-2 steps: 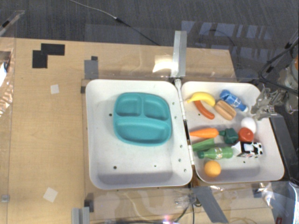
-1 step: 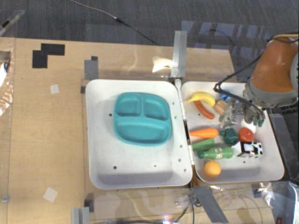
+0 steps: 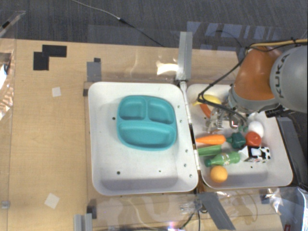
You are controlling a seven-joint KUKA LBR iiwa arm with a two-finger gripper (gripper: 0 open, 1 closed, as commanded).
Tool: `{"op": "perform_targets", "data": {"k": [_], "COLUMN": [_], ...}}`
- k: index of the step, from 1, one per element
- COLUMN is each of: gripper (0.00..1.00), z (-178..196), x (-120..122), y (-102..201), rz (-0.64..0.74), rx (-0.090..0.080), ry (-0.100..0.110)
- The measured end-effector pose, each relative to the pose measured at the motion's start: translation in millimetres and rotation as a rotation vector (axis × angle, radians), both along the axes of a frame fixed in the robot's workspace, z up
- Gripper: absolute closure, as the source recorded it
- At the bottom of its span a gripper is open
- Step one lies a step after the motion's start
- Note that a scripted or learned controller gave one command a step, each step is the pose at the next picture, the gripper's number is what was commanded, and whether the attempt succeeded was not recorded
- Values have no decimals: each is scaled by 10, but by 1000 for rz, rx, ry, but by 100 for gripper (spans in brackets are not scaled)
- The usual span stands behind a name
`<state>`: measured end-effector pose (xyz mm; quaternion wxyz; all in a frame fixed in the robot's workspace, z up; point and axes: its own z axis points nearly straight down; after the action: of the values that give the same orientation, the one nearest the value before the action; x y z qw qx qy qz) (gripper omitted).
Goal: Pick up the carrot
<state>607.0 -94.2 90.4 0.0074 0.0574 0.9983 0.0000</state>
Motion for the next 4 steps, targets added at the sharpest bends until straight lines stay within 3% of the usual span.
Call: {"op": "perform_targets", "data": {"k": [1, 2, 3, 4], "gripper": [0, 0, 0, 0], "z": [7, 13, 497, 60], "x": [-372, -866, 78, -502], "y": [-49, 4, 112, -89], "rz": [-236, -583, -498, -293], "rx": [4, 9, 7, 3], "ry": [-5, -9, 1, 8]}}
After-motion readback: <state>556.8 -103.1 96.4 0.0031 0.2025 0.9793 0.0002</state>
